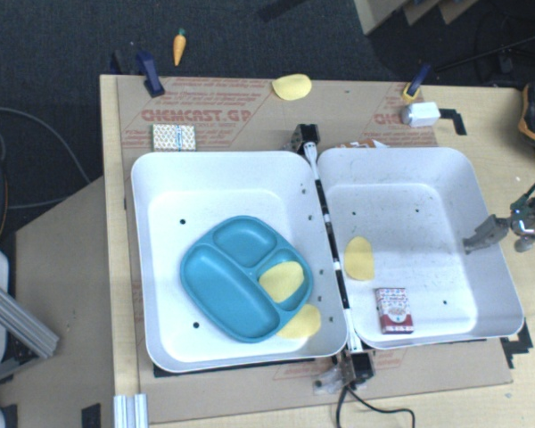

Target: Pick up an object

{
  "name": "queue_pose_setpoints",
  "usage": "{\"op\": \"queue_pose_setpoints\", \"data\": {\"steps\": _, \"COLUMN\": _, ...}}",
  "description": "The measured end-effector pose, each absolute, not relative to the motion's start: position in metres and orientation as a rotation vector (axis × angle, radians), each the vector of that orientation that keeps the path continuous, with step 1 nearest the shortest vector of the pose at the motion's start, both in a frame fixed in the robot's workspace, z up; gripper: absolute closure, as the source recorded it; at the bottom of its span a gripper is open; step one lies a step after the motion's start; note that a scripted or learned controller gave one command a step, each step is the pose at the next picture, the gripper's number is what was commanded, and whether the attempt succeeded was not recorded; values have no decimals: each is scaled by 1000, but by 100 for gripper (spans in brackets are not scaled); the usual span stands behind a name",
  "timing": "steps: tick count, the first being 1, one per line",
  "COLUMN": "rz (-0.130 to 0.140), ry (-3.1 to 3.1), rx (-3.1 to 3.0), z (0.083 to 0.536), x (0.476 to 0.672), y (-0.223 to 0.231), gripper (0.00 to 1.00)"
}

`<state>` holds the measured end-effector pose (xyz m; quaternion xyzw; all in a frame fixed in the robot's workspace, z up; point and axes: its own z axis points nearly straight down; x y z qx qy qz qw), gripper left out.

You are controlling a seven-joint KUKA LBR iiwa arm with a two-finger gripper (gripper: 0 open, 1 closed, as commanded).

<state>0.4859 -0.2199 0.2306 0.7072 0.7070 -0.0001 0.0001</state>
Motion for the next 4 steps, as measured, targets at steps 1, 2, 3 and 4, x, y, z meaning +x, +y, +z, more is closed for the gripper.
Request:
{"op": "queue_pose_setpoints", "data": {"steps": 1, "rz": 1, "ry": 2227, "rx": 2221, "z": 187, "x": 516, "y": -148, "gripper": 0}}
{"op": "queue_pose_setpoints", "data": {"steps": 2, "rz": -2, "ry": 2225, "rx": 2222, "z": 135, "x": 483, "y": -93, "gripper": 0}}
{"op": "queue_pose_setpoints", "data": {"steps": 3, "rz": -2, "ry": 2223, "rx": 2224, "z": 85, "x": 478, "y": -94, "gripper": 0}}
{"op": "queue_pose_setpoints", "data": {"steps": 4, "rz": 1, "ry": 2221, "rx": 2219, "z": 85, "x": 589, "y": -112, "gripper": 0}}
